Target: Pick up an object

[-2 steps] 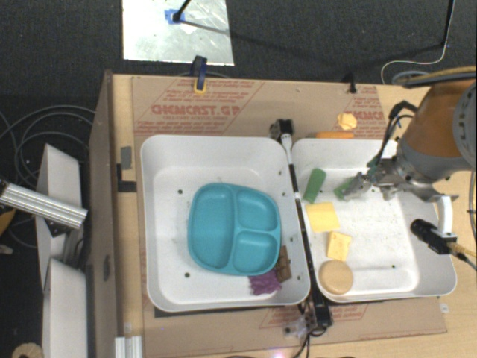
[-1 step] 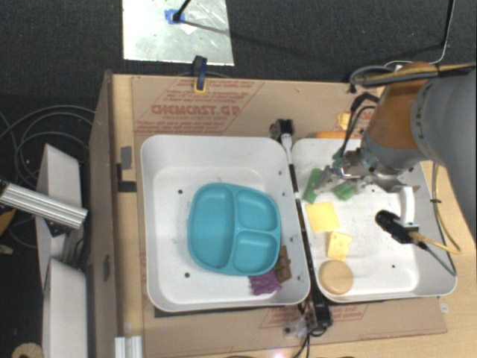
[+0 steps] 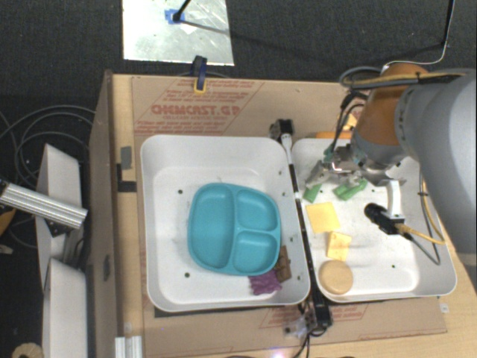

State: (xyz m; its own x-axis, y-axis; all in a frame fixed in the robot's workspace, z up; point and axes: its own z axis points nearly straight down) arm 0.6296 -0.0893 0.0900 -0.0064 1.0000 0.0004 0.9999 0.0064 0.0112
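Green pieces lie at the pincer's tips in the right bin.

We see one green piece [image 3: 348,190] just below the gripper [image 3: 337,171], a second green piece [image 3: 311,193] to its left by the bin [image 3: 432,274] wall. We cannot tell how the pincer stands. Below lie a yellow square slice [image 3: 323,218], a smaller yellow block [image 3: 337,245] and a tan round piece [image 3: 336,277]. The left bin [image 3: 164,200] holds a teal divided plate [image 3: 234,228].

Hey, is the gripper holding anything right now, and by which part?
Cannot be told: the gripper sits low over the green pieces in the right bin.
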